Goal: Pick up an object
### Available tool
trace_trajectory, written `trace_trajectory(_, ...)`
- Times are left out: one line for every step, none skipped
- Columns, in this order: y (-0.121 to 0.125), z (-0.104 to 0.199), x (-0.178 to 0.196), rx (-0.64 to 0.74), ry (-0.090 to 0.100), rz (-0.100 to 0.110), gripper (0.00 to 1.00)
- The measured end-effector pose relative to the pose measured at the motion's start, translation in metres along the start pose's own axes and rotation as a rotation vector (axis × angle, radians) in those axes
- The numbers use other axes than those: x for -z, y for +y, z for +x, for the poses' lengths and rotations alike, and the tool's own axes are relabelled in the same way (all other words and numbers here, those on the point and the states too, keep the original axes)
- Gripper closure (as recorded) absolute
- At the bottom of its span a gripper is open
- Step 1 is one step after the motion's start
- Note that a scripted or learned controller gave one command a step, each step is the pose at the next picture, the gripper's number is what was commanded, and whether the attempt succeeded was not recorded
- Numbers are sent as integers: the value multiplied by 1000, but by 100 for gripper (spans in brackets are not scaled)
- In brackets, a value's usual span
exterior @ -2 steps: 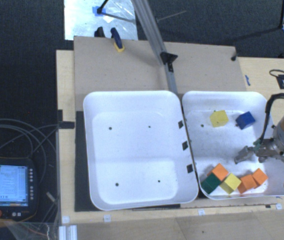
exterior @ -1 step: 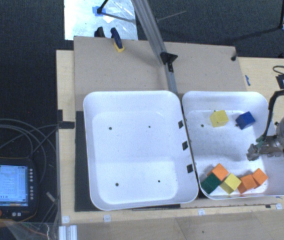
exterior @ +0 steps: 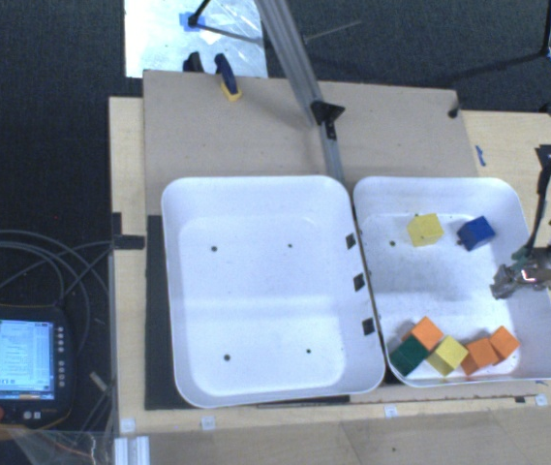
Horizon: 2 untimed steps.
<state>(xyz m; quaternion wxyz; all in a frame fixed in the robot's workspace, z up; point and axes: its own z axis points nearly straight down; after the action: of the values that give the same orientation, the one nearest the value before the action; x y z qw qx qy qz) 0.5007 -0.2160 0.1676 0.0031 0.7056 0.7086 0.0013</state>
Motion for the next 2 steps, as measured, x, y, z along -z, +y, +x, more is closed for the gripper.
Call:
trace_trajectory(4, -11, 50, 0, -1, -1, 100)
trace_trajectory(5, -11, 79, 1, -1, 0, 100)
